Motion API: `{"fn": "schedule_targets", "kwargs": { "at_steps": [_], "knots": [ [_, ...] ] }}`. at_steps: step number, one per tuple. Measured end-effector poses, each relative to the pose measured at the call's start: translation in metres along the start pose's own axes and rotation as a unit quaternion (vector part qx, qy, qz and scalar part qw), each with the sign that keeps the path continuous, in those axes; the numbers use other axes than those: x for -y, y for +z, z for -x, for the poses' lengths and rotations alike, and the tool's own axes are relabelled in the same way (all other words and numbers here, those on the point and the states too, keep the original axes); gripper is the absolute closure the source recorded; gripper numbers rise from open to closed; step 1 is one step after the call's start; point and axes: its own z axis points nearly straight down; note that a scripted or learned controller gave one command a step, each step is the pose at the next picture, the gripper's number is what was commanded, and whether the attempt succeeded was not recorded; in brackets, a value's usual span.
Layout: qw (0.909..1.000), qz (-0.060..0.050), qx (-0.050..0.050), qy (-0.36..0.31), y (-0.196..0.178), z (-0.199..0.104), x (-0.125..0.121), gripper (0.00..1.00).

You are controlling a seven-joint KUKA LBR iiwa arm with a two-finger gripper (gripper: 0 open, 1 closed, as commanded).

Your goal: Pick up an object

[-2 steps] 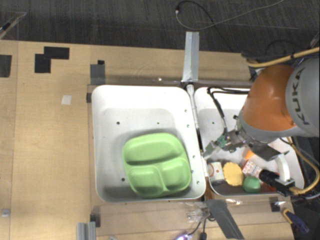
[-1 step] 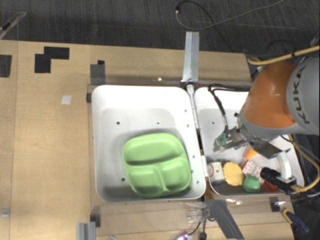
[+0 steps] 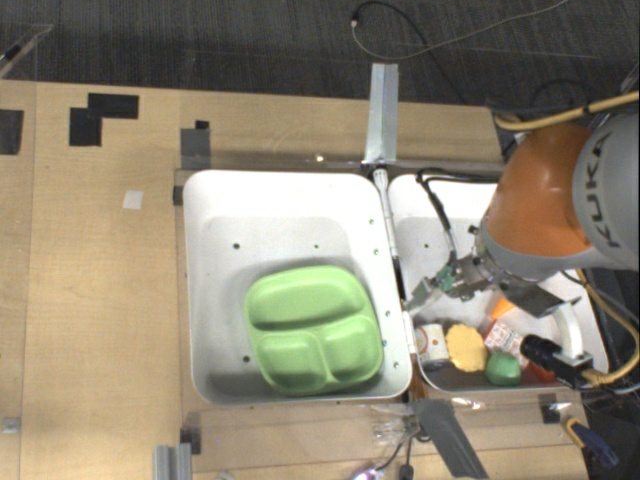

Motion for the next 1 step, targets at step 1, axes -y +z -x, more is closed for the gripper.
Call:
{"fn": "schedule_targets", "kwargs": {
  "at_steps": [1],
  "knots": [
    [0.9772,0.0,0.001,0.212,-0.0577,0.0631,0.0239,0.0]
  ]
}}
